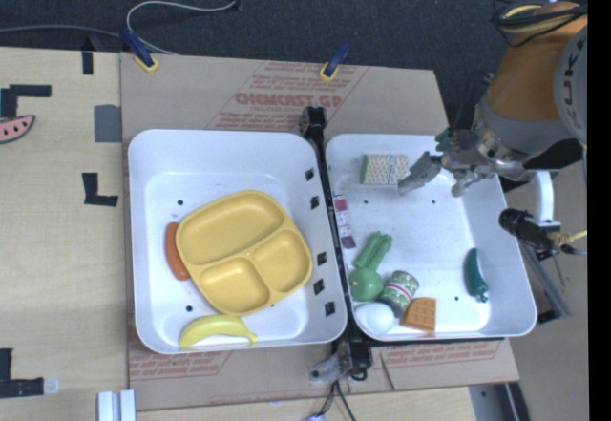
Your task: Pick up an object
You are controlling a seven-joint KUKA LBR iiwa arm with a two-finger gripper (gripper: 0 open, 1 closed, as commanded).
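Observation:
My gripper (436, 184) hangs over the upper part of the right bin (506, 314), its two fingers spread open with nothing between them. The left fingertip (409, 184) is just right of a small white-and-green patterned block (385, 169). Lower in the same bin lie a green toy vegetable (370, 263), a small tin can (401, 288), an orange waffle piece (419, 314), a white egg-like object (377, 317) and a dark green piece (476, 274) near the right wall.
The left bin (153, 161) holds a yellow divided plate (243, 250), a banana (218, 331) and an orange-red item (176, 253) tucked under the plate's left edge. A small pink strip (343, 220) lies by the wall between the bins. Both bins rest on cardboard.

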